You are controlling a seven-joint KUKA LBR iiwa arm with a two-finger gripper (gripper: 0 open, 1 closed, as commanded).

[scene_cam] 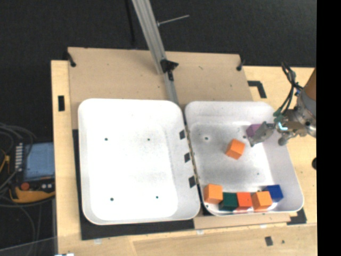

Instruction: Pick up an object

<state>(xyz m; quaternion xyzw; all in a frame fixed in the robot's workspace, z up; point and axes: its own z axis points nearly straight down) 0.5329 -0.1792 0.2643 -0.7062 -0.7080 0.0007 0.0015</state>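
My gripper (pixel 273 134) reaches in from the right over the upper right part of the right bin (pixel 213 113). A small purple object (pixel 254 127) lies right against the gripper's left tip; whether it is held or only touched I cannot tell. An orange block (pixel 235 149) rests tilted on the bin floor, a little below and left of the gripper, apart from it. Along the bin's front wall sits a row of blocks: orange (pixel 214 192), green (pixel 229 200), orange (pixel 244 199), orange (pixel 261 199) and blue (pixel 274 192).
The left bin (pixel 85 143) stands beside the right one, their rims touching at the middle. A grey metal bar (pixel 152 33) slants down from the top to the bins' back edge. Cables and a blue device (pixel 37 161) lie off the bench at the left.
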